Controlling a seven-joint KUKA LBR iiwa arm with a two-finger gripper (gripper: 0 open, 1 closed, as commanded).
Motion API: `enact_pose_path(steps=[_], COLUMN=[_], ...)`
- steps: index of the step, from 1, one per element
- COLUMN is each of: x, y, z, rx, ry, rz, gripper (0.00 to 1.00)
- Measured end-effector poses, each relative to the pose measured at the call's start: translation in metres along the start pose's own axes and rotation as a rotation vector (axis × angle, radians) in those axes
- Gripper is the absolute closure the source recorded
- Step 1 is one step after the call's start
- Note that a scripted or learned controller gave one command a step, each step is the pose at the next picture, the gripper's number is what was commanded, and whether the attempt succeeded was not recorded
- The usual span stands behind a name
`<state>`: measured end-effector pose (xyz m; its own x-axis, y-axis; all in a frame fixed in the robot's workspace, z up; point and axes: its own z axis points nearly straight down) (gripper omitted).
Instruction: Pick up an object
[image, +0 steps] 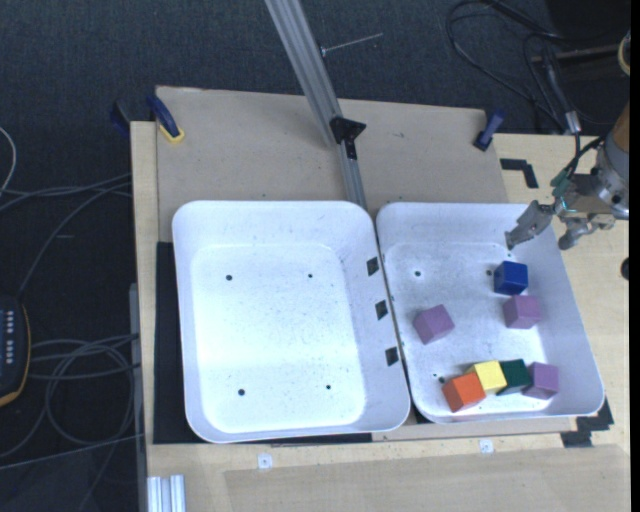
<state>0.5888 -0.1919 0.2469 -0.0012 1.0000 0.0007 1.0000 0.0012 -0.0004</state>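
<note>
Gripper (547, 228) w/ fingers spread, nothing between them, over far right of right bin (400, 240). Blue cube (510, 278) just near of it. Purple cubes (433, 323), (522, 312), (544, 379); orange (463, 391), yellow (489, 376), green (515, 374) touching in a row at near edge. Left bin (190, 230).

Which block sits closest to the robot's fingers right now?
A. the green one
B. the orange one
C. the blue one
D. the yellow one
C: the blue block lies just below the gripper near the right bin's upper right, while the other colours sit along its bottom edge.
</note>
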Motion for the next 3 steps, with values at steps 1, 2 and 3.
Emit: enact_pose_path(steps=[1, 2, 3], x=[0.000, -0.009, -0.016], y=[0.000, 0.001, 0.008], z=[0.000, 0.048, 0.101], rx=[0.000, 0.005, 0.005], ry=[0.000, 0.000, 0.001], rz=[-0.001, 0.001, 0.001], gripper=[0.00, 0.00, 0.00])
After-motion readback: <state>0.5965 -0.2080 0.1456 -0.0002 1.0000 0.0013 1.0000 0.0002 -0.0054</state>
